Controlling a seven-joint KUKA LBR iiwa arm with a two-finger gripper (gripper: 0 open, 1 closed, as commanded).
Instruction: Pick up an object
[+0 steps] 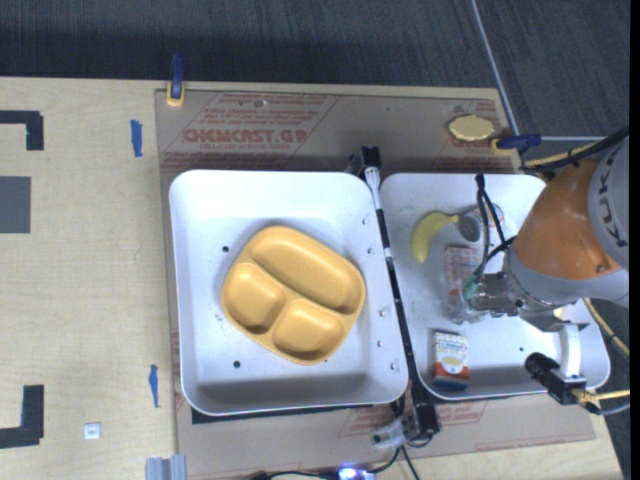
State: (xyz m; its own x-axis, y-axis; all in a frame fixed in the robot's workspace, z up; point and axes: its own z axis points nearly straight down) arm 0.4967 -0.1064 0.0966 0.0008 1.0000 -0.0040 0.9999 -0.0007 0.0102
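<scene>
Over the right bin, the gripper is hovering above a clear packet — whether it is spread or pinched, I cannot tell. Reaching seems underway — next, descending squarely.

The grey, rounded arm of the robot carried a broad glossy orange band above a pale grey wrist collar. Dark lettering was partly visible on the grey shell at the right. Thin black cables looped along the left side of the orange band and ran to a small metallic gripper assembly. A white bracket with a black cylindrical fitting stood on the near side, beside a yellow-tipped lead.
</scene>
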